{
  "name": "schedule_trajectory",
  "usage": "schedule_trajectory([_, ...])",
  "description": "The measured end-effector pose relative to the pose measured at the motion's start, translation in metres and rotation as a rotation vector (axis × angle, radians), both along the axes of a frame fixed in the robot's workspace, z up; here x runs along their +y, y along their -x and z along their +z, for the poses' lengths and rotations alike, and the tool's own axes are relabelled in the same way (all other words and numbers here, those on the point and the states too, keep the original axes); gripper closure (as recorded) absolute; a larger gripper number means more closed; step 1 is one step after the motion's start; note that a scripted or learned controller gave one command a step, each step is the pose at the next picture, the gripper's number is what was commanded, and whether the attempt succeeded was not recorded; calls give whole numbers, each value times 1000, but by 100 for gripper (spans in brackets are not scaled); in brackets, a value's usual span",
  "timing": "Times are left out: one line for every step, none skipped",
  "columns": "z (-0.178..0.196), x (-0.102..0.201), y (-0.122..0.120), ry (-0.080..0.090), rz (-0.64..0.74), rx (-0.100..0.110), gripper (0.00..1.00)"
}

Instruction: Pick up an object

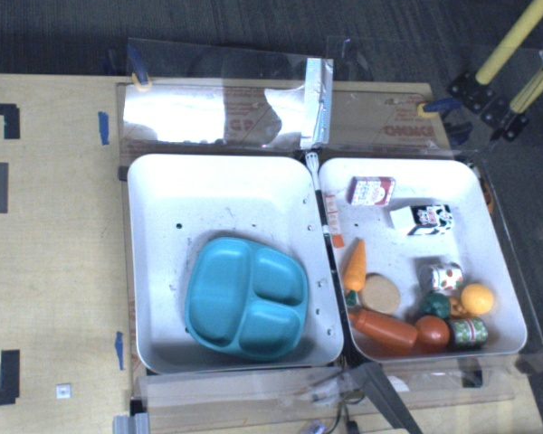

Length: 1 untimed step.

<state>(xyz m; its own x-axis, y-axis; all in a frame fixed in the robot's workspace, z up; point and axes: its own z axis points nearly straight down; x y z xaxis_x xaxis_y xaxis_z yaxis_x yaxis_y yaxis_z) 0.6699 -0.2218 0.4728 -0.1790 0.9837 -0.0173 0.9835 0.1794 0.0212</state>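
Note:
The right bin [489,233] holds several small toy foods. An orange carrot [354,265] lies along its left wall, with a round tan cookie [380,294] beside it and a red sausage [383,330] below. A red tomato [432,332], a yellow lemon [476,299], a green can [469,332] and a small white can [444,278] cluster at the front right. A red-and-white carton [371,191] and a black-and-white carton [423,219] lie toward the back. The left bin [163,197] carries a teal divided plate [247,297].
A clear plastic sheet and cardboard [226,116] stand behind the bins. A yellow-handled stand [507,43] is at the back right. Tan bench surface with black markers [36,242] stretches to the left.

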Motion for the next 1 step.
schedule_trajectory([12, 1, -1, 4, 2, -6, 100])
